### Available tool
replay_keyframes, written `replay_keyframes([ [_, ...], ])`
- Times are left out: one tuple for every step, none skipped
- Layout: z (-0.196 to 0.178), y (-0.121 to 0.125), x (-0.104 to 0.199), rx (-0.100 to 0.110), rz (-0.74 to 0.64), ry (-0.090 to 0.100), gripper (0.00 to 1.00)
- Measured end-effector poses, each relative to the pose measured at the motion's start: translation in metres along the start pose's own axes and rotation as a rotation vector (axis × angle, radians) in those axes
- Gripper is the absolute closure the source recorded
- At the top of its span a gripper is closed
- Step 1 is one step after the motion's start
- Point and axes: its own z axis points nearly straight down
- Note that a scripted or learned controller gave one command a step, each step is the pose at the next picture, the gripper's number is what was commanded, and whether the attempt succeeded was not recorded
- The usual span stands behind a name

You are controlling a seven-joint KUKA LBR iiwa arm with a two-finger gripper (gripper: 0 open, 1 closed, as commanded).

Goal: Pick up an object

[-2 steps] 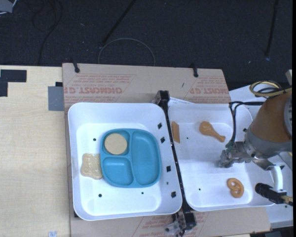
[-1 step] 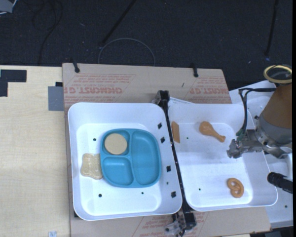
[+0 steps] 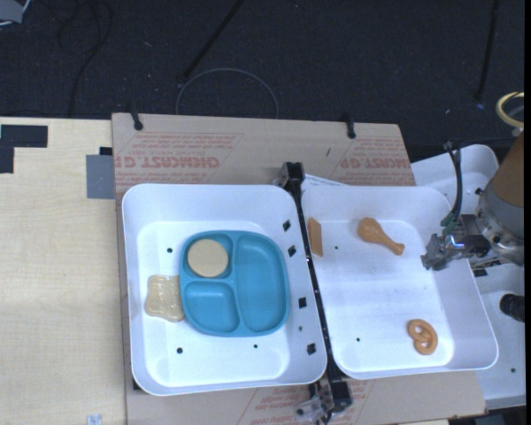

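Left bin on the counter holds a blue divided tray w/ a round tan disc in its upper-left compartment; a pale waffle-like piece lies touching the tray's left edge. Right bin: small brown piece by the left wall, drumstick near the top edge, pretzel near the bottom-right corner. End effector sits at the right bin's right wall, nothing seen in it; can't tell if clenched or released
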Motion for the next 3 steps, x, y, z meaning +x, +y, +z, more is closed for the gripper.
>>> replay_keyframes([
  [0.005,0.005,0.048,0.005,-0.003,0.004,1.00],
  [0.007,0.009,0.098,0.006,-0.003,0.003,1.00],
  [0.004,0.016,0.141,0.005,-0.003,0.003,1.00],
])
